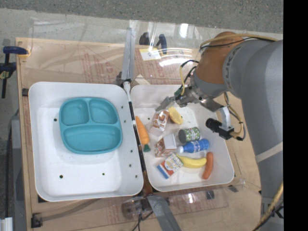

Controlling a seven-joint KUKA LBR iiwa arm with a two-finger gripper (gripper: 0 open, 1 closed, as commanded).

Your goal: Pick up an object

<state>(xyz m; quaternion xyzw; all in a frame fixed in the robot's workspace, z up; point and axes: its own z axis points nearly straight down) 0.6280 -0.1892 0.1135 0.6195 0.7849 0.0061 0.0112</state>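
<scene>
You look down at a slant on a pale wooden counter (72,61) carrying two shallow white bins side by side, with grey floor beyond its far edge. The left bin (48,177) holds a teal divided plate (90,124) lying flat toward its far half. The right bin (221,170) holds the loose objects: an orange carrot (142,130) along its left wall, a brown snack packet (160,121) and a yellow piece (175,115) near the middle, a small tin can (189,134), a blue-and-white bottle (194,146) lying on its side, a banana (191,162) just beneath the bottle, a red sausage (208,165) toward the near right corner, and a small carton (170,166) near the near edge. A blue clamp (8,61) grips the counter's left edge. The grey arm (250,76) enters from the right, its orange band (214,61) above the right bin's far edge. The end effector (169,102) hangs over the far part of that bin, just above the snack packet and yellow piece; you cannot tell how wide it stands, and nothing shows between its tips.
</scene>
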